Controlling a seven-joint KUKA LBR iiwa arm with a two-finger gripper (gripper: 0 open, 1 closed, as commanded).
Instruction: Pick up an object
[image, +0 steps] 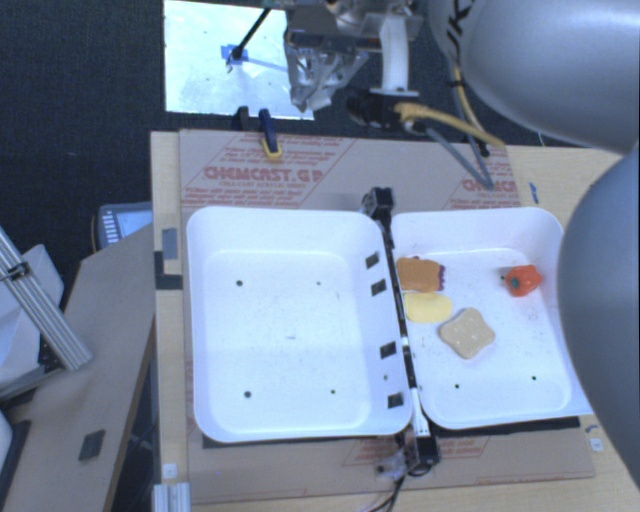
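Pincer (318, 75) high beyond the bins, grip state unclear — orange toy (521, 280), right bin (545, 400), well apart

Smooth white plastic bins (275, 225), matt cardboard sheet (330, 165)

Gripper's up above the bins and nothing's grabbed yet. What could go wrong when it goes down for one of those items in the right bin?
1. The orange-brown piece, yellow disc and tan toast-shaped piece lie close together, so a descent may nudge or catch two.
2. The first two sit near the divider wall, where a finger could strike it.
3. The flat yellow disc may slip from a pinch.
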